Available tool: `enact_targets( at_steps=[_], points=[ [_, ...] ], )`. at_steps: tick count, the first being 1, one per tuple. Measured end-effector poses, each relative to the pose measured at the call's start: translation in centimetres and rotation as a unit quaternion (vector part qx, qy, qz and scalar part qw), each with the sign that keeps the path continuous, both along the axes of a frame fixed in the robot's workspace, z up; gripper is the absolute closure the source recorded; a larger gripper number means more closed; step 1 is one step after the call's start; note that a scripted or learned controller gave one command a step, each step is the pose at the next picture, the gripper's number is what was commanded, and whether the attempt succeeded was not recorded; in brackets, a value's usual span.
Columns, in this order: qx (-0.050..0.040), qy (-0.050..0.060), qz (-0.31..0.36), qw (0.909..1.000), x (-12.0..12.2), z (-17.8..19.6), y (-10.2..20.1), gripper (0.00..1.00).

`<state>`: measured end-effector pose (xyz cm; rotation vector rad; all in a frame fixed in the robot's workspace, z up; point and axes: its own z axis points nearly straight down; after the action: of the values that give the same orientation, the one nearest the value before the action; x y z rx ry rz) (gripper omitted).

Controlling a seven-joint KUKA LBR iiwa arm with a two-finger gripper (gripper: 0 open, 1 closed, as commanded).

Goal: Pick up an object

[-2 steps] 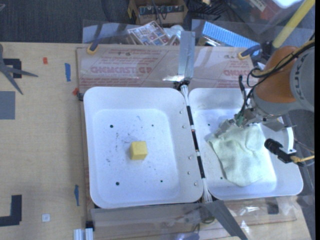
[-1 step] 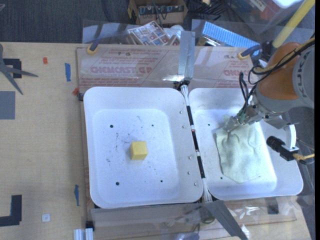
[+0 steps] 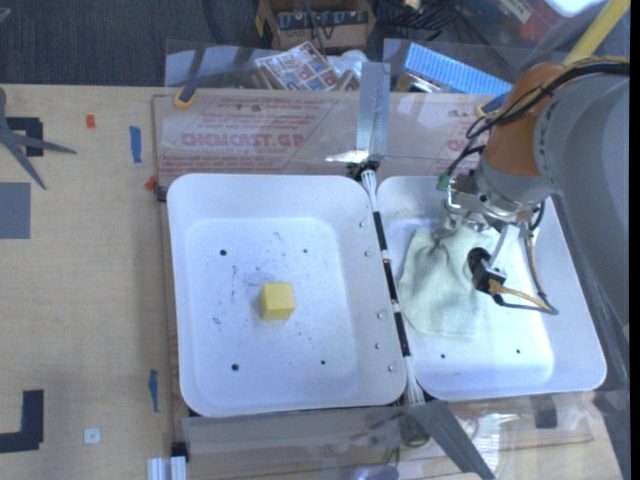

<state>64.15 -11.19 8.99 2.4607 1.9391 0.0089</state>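
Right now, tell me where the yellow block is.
The yellow block lies near the middle of the left bin, apart from the cloth in the right bin.

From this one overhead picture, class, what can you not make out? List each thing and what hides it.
- Gripper fingers: open or shut cannot be told, small against the pale cloth.
- Whether the cloth is gripped: unclear.
- Cloth's upper edge: covered by the arm.
- Yellow block's underside: hidden.

A pale wooden desk (image 3: 80, 298) is carrying bits of blue tape (image 3: 135, 144), while cluttered boxes (image 3: 310, 13) are crowding the dark floor (image 3: 100, 18) behind.
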Motion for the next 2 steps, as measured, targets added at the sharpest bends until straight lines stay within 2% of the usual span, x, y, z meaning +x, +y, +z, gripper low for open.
enact_targets(
  at_steps=[1,2],
  points=[
    [0.0018,0.005,-0.153,0.9882,1.0,11.5,-3.0,1.0],
    [0.0028,0.005,-0.345,0.9385,2.5,9.4,3.7,1.0]
  ],
)
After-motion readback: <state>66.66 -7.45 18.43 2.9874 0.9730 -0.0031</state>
